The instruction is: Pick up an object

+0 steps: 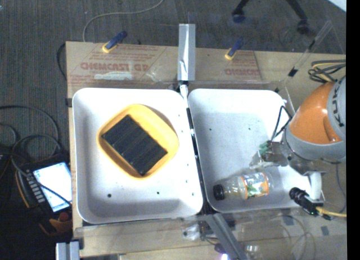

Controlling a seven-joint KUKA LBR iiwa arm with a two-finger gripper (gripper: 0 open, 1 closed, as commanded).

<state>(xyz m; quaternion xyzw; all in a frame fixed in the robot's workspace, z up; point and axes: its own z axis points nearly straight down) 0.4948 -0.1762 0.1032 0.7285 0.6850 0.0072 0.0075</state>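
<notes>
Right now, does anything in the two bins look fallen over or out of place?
Yes. The clear bottle lies on its side near the front wall of the right bin, dark cap toward the divider. The yellow dish sits flat in the left bin.

- Light is even, fairly bright, and comes from overhead.
- The white bins [135, 157] are close to washed out, with little surface detail.
- Shadows are soft and short; a faint one rims the yellow dish [163, 126].
- The clear bottle [244, 185] shows small glints.
- The whole frame is slightly soft and grainy, the dark carpet [34, 28] most of all.
</notes>
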